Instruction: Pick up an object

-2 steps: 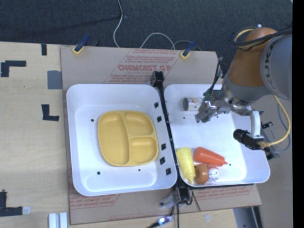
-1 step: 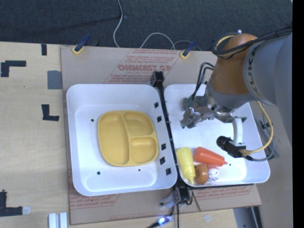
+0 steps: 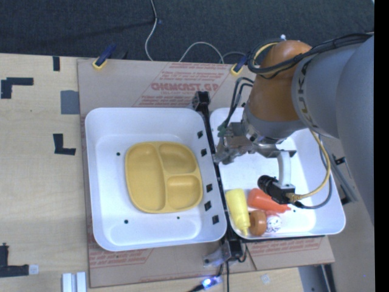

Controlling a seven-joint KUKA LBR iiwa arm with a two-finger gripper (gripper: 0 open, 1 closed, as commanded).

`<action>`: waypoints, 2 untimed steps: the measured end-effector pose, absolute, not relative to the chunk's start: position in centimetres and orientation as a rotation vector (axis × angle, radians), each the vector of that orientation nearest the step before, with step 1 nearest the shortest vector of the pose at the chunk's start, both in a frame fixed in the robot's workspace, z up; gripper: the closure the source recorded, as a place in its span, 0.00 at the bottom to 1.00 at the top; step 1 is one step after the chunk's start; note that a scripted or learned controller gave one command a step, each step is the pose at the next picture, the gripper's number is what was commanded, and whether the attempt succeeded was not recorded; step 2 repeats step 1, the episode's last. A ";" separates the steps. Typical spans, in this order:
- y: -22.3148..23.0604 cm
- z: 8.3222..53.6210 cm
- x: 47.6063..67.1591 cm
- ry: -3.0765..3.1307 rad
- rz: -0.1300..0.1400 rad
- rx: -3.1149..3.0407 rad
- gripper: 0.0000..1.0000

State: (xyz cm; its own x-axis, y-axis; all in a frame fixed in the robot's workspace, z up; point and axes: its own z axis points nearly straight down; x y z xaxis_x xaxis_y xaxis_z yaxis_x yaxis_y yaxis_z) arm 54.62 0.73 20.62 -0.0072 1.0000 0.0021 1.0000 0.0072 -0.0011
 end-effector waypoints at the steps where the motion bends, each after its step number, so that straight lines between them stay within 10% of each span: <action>1: 5.8 22.1 53.3 -2.229 -0.001 -2.211 1.00; 2: 5.8 22.1 53.3 -2.229 -0.001 -2.211 1.00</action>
